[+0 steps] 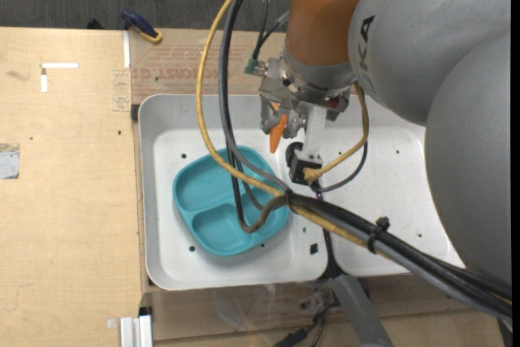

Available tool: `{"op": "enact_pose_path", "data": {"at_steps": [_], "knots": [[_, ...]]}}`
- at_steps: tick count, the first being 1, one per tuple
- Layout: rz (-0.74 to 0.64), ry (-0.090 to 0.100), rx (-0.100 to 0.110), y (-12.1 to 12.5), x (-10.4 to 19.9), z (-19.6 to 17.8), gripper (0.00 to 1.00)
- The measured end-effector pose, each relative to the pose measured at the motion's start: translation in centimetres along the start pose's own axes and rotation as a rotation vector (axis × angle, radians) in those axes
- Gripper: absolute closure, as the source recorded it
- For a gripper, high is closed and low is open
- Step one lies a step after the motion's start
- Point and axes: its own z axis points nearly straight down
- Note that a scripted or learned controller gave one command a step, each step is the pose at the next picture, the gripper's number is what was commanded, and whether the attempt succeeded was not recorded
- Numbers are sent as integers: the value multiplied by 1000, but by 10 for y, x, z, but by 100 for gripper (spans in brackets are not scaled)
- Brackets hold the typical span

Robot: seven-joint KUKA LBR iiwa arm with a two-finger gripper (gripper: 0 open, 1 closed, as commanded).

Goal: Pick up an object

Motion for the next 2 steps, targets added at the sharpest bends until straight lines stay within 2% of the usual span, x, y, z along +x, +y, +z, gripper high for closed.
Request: {"op": "enact_pose_path", "data": {"at_steps": [1,2], "knots": [[540,0,1,23,52,117,100],[348,2,-1,-16,8,-17,100]]}}
